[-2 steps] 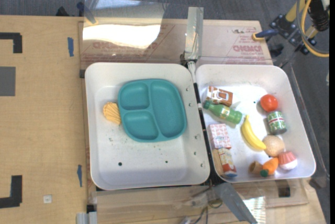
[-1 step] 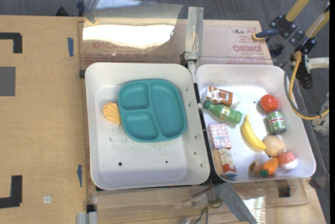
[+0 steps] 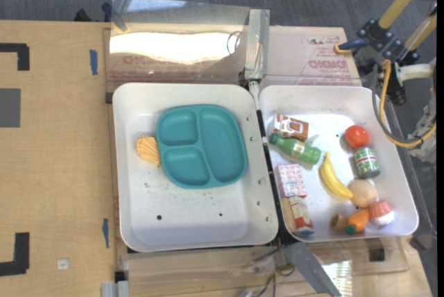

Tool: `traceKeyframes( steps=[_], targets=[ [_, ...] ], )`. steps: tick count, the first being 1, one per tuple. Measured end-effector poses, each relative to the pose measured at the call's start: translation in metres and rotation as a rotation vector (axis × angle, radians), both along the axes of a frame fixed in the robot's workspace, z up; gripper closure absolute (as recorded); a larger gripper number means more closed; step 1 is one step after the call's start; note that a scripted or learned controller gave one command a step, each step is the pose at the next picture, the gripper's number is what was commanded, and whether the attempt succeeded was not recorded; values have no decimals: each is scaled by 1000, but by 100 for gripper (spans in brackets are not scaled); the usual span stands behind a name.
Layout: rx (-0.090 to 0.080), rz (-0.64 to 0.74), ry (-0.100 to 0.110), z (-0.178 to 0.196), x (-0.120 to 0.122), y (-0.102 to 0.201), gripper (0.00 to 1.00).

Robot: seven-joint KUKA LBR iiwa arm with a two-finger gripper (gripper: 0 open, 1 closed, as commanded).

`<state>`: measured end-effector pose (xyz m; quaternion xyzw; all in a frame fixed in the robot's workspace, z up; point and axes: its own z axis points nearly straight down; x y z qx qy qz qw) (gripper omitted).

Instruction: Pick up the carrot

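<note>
Carrot [image 3: 358, 220] partly hidden by neighbours; carton [image 3: 291, 180] labels too blurred to read.

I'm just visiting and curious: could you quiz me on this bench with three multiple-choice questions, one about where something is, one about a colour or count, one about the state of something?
1. Where does the carrot lie?
A. near corner of the right bin
B. on the teal plate
C. outside both bins

2. How many compartments has the teal plate?
A. two
B. three
C. five

3. How does the green bottle rest?
A. upright
B. on its side
C. on top of the banana

Answers: 1 A, the orange carrot sits at the right bin's near edge beside a pink-and-white cupcake-like toy. 2 B, ridges split the plate into three sections. 3 B, the bottle's length runs flat along the bin floor, apart from the banana.
</note>
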<state>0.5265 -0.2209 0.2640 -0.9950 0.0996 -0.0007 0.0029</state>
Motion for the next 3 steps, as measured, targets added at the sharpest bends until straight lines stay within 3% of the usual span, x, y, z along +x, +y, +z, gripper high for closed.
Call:
traceKeyframes(
  steps=[1, 2, 3],
  targets=[
    [2, 7, 3, -5, 22, 80, 100],
    [-5, -95, -6, 108, -12, -5, 100],
    [3, -63, 11, -7, -16, 71, 100]
  ],
)
